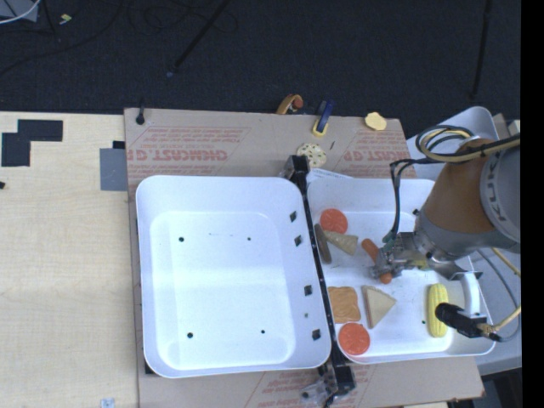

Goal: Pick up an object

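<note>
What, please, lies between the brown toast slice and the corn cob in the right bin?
In the camera view, a pale wedge-shaped piece lies between the toast slice and the corn cob.

Two smooth, glossy white plastic bins [153, 228] rest on matt brown printed cardboard [212, 147] over a pale wood-look bench [59, 253].

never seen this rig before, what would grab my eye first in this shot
The grey arm with its orange band reaches in from the right, its gripper down among toy foods in the right bin. Around it lie a red disc, a toast slice, a corn cob and another red disc. The left bin beside it is a broad white expanse.
</note>
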